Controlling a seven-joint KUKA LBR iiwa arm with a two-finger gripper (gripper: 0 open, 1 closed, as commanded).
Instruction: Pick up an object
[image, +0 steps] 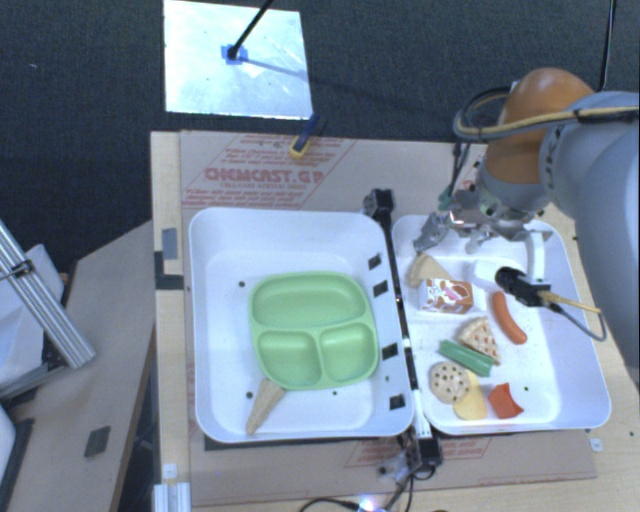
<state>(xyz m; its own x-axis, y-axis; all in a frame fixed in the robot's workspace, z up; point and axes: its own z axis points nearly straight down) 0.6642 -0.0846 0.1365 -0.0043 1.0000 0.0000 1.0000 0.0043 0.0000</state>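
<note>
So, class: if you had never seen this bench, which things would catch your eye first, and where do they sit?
The green divided tray in the left bin stands out most, with a tan cone at its lower corner. Next comes the cluster of toy food in the right bin, such as the red sausage and the cookie. Over that bin's far end hangs the pincer, beneath the arm's orange band.

Bright even light, soft shadows, slight blur

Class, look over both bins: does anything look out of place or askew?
One thing stands out: the ice cream cone in the left bin lies apart from the other toy foods, its wide end tucked under the lower edge of the green divided plate. The rest lie loose in the right bin.
</note>
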